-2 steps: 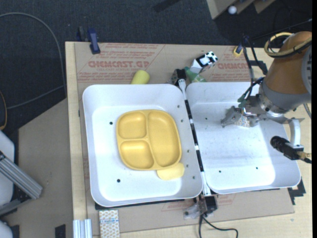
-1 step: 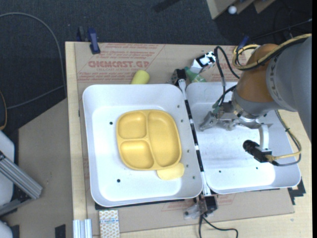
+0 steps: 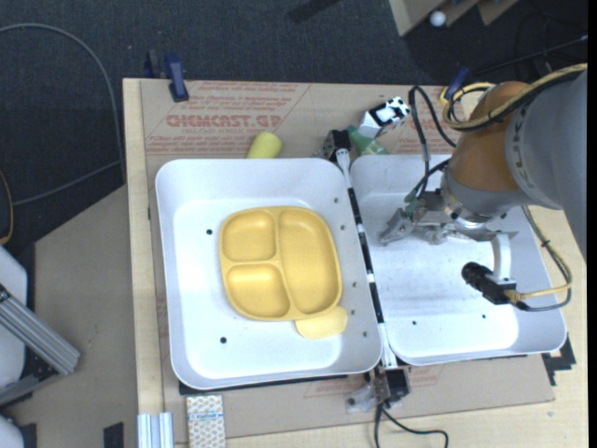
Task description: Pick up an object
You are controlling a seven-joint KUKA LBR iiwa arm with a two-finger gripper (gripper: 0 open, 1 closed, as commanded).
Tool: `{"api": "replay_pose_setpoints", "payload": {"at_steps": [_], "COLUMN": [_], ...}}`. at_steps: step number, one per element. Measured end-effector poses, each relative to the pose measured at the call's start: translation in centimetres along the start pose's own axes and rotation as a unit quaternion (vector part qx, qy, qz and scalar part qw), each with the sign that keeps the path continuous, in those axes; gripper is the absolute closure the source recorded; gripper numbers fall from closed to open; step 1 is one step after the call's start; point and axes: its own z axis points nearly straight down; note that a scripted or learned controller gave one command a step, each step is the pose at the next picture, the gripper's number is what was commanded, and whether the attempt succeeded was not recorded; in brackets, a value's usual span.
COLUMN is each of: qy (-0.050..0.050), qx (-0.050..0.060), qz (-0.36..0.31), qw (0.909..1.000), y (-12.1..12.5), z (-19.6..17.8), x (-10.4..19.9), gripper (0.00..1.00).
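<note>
A yellow three-compartment plate [image 3: 280,261] lies flat in the middle of the left bin [image 3: 187,213]. A small pale yellow piece [image 3: 324,323] pokes out from under the plate's near right corner. My gripper [image 3: 420,224] hangs low over the upper left part of the right bin [image 3: 448,334], close to the bin floor, under the orange band [image 3: 480,157] of the arm. Nothing shows in its grasp. The plate is well to the gripper's left, across the divider between the bins.
On the bench behind the bins lie a yellow rounded object [image 3: 264,145] and a small white, black and green item [image 3: 381,119]. A black fitting with a cable [image 3: 490,284] sits over the right bin's right side. A blue clamp [image 3: 174,75] holds the bench's back edge.
</note>
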Motion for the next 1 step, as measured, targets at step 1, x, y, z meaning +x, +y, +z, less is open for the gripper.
{"api": "replay_pose_setpoints", "payload": {"at_steps": [1], "qy": [0.001], "qx": [0.001], "qz": [0.0], "qw": [1.0], "y": [-1.18], "z": [-0.03], "x": [0.03], "gripper": [0.0]}}
